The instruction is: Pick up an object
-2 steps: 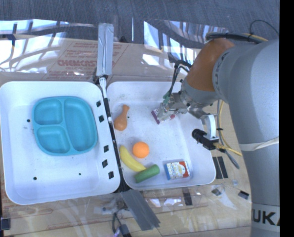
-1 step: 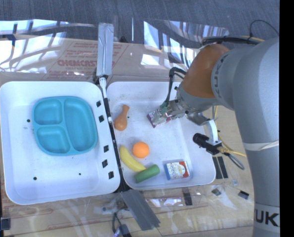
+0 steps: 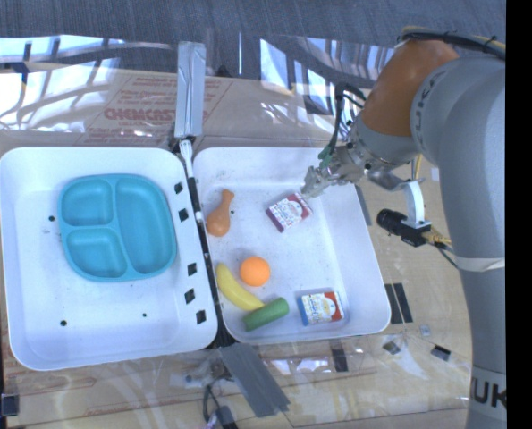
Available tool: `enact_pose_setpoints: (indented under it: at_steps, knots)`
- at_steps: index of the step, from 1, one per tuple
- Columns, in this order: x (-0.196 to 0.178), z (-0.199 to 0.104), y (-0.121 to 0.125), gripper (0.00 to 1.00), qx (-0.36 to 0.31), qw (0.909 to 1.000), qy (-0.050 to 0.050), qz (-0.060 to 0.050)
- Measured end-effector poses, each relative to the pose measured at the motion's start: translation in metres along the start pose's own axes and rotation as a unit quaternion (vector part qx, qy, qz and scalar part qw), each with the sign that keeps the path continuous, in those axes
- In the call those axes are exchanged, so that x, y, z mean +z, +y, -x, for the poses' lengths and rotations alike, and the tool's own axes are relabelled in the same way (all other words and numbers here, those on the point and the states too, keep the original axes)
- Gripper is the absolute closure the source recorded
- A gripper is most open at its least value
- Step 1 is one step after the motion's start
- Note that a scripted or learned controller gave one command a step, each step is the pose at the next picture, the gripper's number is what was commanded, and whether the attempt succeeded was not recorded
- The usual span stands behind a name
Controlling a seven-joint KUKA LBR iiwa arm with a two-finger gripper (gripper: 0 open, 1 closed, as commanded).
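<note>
The right bin (image 3: 355, 239) holds several objects. A small red and white carton (image 3: 289, 212) lies near its back. An orange drumstick-shaped toy (image 3: 220, 213) lies by the left wall, an orange ball (image 3: 255, 271) sits mid-bin, and a yellow banana (image 3: 236, 289) and a green cucumber (image 3: 266, 314) lie at the front. A second small carton (image 3: 320, 307) rests at the front right. My gripper (image 3: 317, 182) hangs just above and right of the red and white carton, close to its upper right corner, with nothing seen between the fingers.
The left bin (image 3: 24, 302) holds a blue divided plate (image 3: 118, 225). A grey divider strip (image 3: 190, 88) runs back from between the bins. The arm (image 3: 426, 88) comes in from the right over the right bin's back corner.
</note>
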State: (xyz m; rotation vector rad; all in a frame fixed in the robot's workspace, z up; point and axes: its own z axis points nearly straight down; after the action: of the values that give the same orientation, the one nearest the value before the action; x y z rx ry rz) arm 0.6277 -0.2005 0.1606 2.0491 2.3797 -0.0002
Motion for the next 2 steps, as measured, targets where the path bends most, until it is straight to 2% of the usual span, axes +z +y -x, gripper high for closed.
enact_pose_setpoints:
  at_steps: [1, 2]
  knots:
    - [-0.0097, -0.0012, 0.0007, 1.0, -0.003, 1.0, 0.0, -0.001]
    - [-0.0094, -0.0012, 0.0006, 0.0, -0.003, 1.0, 0.0, -0.001]
